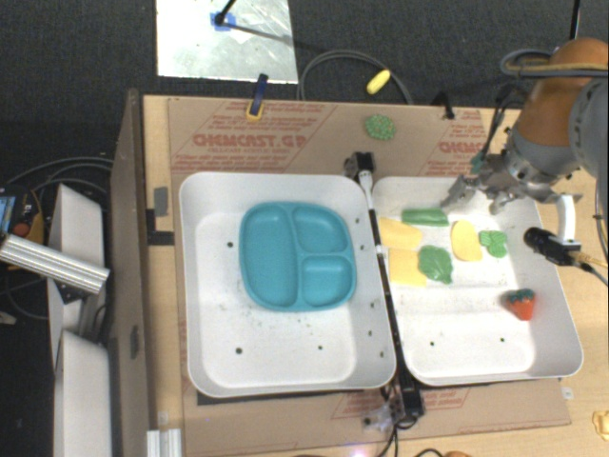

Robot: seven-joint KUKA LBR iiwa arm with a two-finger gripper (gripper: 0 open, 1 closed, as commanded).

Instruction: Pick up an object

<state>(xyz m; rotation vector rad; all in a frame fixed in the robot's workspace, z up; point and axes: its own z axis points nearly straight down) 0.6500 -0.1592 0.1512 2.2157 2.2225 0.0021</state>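
Note:
My gripper (pixel 478 198) hangs over the back of the right bin (pixel 476 350), open, with nothing between its fingers. Just left of and below it lies a long green toy vegetable (pixel 423 217). A yellow oval piece (pixel 465 241) and a small green leafy piece (pixel 493 243) sit directly in front of the gripper. Farther left are two yellow pieces (pixel 404 253) and a green broccoli-like toy (pixel 436 262). A red strawberry toy (pixel 520 303) rests near the bin's right wall.
The left bin (pixel 219 350) holds a blue divided plate (pixel 296 255). Behind the bins, on the cardboard, lie a green round thing (pixel 381 127) and a yellow thing (pixel 379 82). Cables run along the back.

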